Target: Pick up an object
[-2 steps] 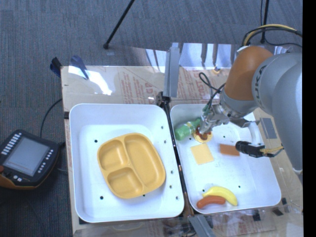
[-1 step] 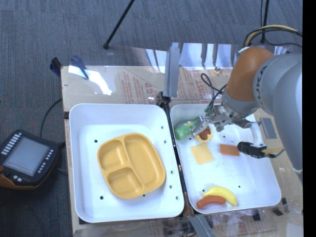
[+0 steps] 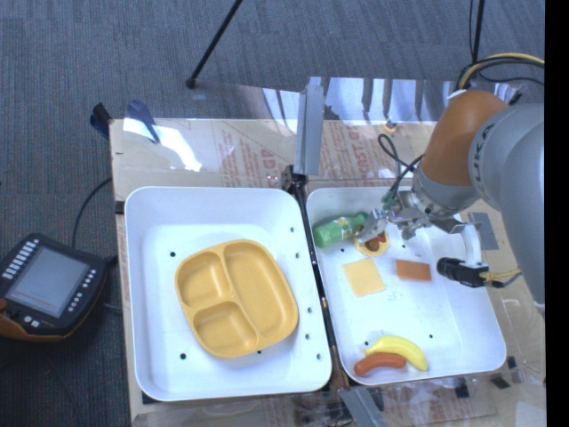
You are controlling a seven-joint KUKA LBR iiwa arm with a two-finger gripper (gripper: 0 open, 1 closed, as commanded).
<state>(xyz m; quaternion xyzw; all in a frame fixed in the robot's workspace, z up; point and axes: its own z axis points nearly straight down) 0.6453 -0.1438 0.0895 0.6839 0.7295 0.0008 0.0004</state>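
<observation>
Claw [image 3: 384,227] work sits low at the back of the right bin [image 3: 471,327], over a small red and yellow item [image 3: 374,243] beside the green bottle [image 3: 339,230]; how it stands cannot be told. Nearby lie a cheese slice [image 3: 364,277] and an orange block [image 3: 413,270]. Banana [image 3: 399,350] and sausage [image 3: 380,364] touch at the front. A yellow divided plate [image 3: 236,297] rests in the left bin [image 3: 151,221].

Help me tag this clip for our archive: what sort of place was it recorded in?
Most likely a robotics lab test cell, not a kitchen. A robot arm reaches over two white bins holding toy food such as a banana, a teach pendant lies on office carpet, and a tripod leg stands behind.
</observation>
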